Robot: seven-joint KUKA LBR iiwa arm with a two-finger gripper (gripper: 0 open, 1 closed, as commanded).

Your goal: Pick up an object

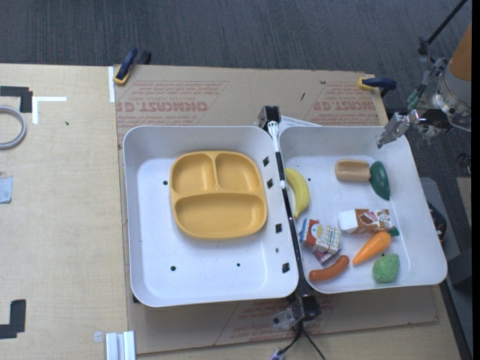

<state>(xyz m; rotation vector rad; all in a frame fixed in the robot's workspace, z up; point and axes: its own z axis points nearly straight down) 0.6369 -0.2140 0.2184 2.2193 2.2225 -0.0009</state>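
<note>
The right bin (pixel 420 201) holds several toy foods. A yellow banana (pixel 298 191) lies by its left wall. A tan bread roll (pixel 352 171) and a dark green vegetable (pixel 380 180) sit at the far side. Nearer the front lie a small colourful carton (pixel 324 237), a brown and white box (pixel 366 220), an orange carrot (pixel 372 247), a red sausage (pixel 328 269) and a light green lump (pixel 386 268). My gripper (pixel 396 126) hangs over the bin's far right corner, above and to the right of the roll, with nothing seen in it.
The left bin (pixel 142 223) bears a yellow divided plate (pixel 217 193). Black clips (pixel 270 116) join the two bins along the middle wall. Cardboard lies under both bins, with blue and yellow clamps (pixel 126 64) at its far corners.
</note>
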